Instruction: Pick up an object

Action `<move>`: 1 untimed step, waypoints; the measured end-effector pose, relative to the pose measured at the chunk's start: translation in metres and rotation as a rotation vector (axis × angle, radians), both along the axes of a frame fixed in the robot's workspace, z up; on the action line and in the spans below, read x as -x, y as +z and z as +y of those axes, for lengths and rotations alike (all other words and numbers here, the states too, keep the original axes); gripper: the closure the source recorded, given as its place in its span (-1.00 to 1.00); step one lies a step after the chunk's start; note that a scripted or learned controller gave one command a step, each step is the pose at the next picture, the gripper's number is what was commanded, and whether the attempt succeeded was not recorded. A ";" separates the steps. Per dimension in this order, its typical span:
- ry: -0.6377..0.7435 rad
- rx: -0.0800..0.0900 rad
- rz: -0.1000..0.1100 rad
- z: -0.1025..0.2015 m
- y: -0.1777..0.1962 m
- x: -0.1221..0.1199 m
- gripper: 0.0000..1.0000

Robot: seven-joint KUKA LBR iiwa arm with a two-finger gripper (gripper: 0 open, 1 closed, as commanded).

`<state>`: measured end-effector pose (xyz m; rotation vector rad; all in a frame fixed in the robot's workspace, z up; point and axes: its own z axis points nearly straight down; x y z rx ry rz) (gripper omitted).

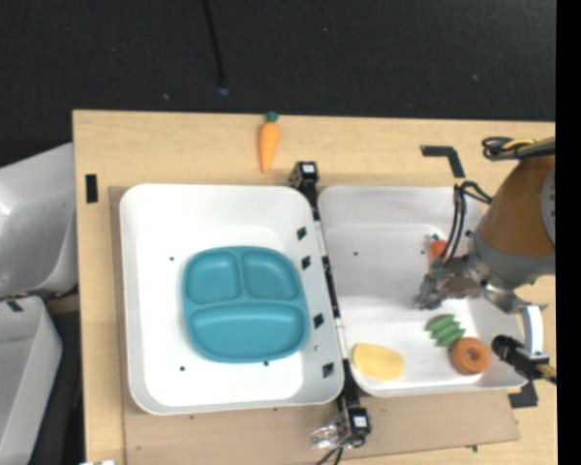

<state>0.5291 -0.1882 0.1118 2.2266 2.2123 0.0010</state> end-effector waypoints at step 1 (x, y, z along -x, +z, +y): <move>0.009 0.001 -0.004 0.001 0.045 -0.007 1.00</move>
